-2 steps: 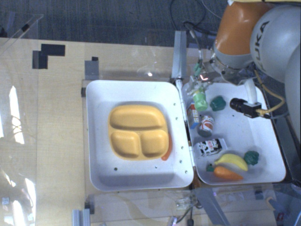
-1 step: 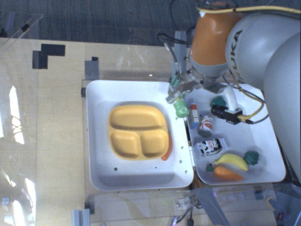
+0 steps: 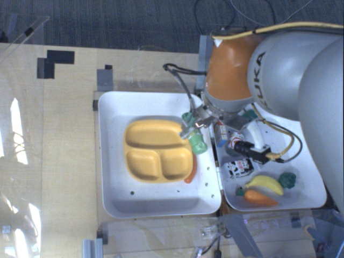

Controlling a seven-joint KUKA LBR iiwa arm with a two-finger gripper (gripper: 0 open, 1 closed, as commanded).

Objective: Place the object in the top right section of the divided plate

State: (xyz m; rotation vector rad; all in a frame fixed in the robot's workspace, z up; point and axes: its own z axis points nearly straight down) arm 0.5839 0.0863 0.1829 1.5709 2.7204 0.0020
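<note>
A yellow divided plate (image 3: 157,156) lies in the left bin (image 3: 110,144), with one long section at the back and two smaller ones in front. My gripper (image 3: 191,133) reaches in from the right and hangs over the plate's right rim. It is shut on a small light-green object (image 3: 198,143), which sticks out below the fingers beside the rim, level with the divider between the back and front-right sections. The grey arm with its orange band (image 3: 231,71) covers the back of the right bin.
A thin orange-red piece (image 3: 189,175) lies against the plate's front-right corner. The right bin (image 3: 314,195) holds a banana (image 3: 264,184), a carrot (image 3: 259,197) and a dark green piece (image 3: 288,179). Cables (image 3: 269,152) trail under the wrist.
</note>
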